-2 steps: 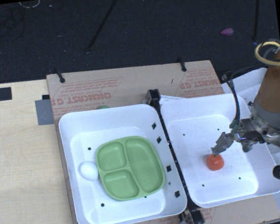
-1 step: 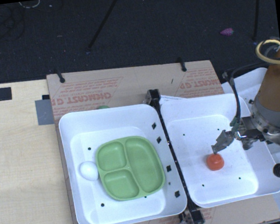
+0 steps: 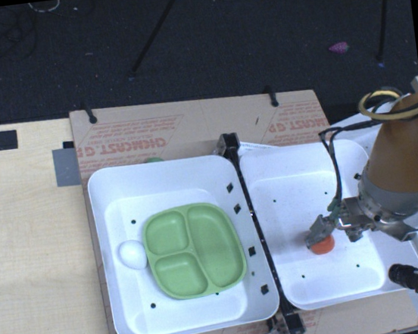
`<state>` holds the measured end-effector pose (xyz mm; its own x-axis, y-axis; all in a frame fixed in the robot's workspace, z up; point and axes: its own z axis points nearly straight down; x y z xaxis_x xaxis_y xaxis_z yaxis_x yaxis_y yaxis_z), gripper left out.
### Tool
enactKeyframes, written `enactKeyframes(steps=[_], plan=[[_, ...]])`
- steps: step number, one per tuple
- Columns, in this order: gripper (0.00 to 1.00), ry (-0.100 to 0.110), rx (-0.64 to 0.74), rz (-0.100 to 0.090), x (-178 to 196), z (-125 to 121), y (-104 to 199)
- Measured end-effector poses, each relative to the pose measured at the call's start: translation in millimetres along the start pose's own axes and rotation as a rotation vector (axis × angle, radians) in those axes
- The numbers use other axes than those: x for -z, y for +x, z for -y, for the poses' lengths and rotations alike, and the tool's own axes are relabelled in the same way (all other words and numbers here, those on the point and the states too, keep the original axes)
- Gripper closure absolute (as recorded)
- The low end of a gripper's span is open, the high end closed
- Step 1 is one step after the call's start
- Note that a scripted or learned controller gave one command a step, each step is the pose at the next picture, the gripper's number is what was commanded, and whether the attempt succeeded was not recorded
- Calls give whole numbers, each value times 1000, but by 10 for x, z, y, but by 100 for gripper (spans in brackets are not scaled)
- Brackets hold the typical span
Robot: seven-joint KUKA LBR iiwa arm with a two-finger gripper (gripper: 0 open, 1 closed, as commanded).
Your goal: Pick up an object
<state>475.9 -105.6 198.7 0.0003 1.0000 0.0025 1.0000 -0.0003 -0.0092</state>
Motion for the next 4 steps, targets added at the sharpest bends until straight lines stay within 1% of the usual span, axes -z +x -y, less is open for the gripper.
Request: enactKeyframes(steps=[1,2,3,4], plan=[[0,0,0,0,-625,-53,5],[0,-7,-1,2,-1126,-57,9],[100,-8,-6,1,-1000,-63,-3],[100,-9,1,2,-584,-65,6]])
